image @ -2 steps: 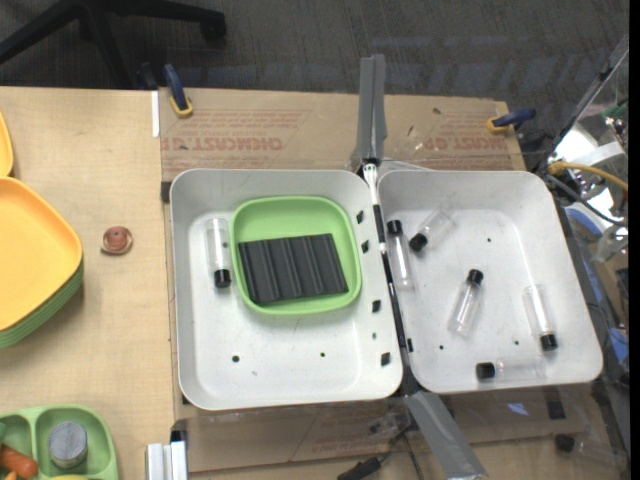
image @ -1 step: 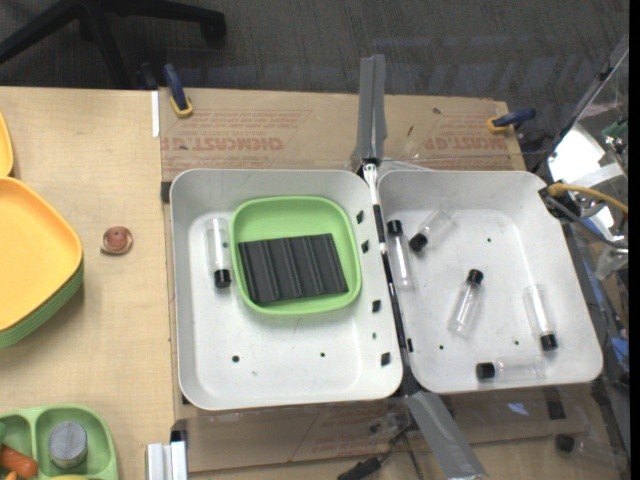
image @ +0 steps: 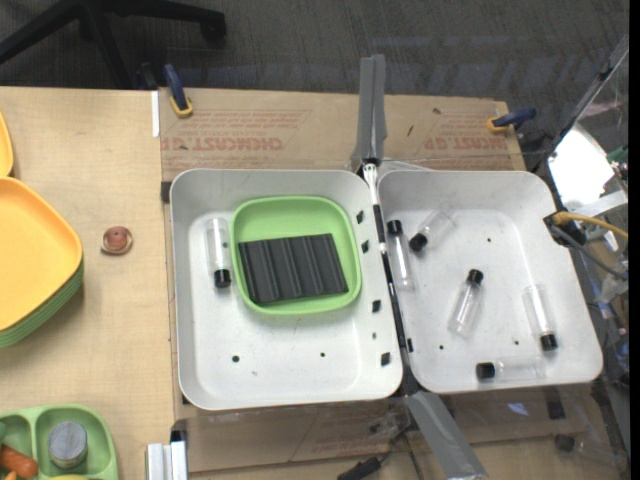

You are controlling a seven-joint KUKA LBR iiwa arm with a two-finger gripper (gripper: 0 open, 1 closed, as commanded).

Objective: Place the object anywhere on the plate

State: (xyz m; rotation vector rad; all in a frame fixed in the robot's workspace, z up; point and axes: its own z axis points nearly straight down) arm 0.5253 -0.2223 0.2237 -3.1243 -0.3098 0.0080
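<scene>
A green square plate [image: 292, 213] lies in the left bin [image: 280, 368], toward its back. A dark grey ribbed slab [image: 297, 268] rests on the plate. Just left of the plate, on the bin floor, lies a clear vial with a black cap [image: 218, 253]. The right bin [image: 500, 203] holds several more clear black-capped vials: one near the back left [image: 430, 230], one along the left wall [image: 398, 256], one in the middle [image: 466, 301], one at the right [image: 540, 318] and one by the front wall [image: 508, 369].
Stacked yellow plates [image: 30, 258] and a small reddish disc [image: 117, 239] sit on the wooden table to the left. A green compartment tray [image: 50, 443] is at the bottom left. Cables and shiny hardware [image: 585, 223] crowd the right edge. A metal post [image: 372, 108] stands behind the bins.
</scene>
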